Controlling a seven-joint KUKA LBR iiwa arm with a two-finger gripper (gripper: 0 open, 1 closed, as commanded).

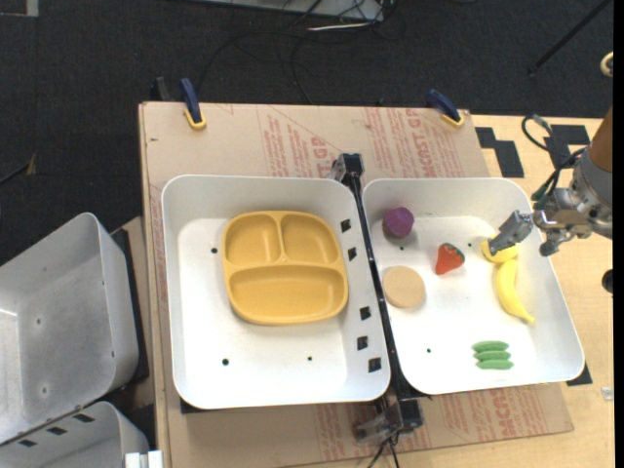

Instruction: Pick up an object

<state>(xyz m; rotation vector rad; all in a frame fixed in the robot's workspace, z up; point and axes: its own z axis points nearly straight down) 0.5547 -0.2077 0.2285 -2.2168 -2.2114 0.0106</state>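
The right bin (546, 359) holds a yellow banana (512, 286) along its right side, a red strawberry (448, 258), a purple plum (398, 222), a round tan disc (404, 287) and a green pea pod (492, 354). My gripper (529, 239) hangs over the bin's right edge, just above the banana's upper end. It is open, with one finger (510, 233) over the banana's tip and the other (549, 245) off to the right. Nothing sits between the fingers.
A yellow divided plate (286, 266) lies in the left bin (195, 359). A black clip strip runs between the two bins. A grey tub (58, 330) stands off the bench at the left. Cables hang near the wrist at the right.
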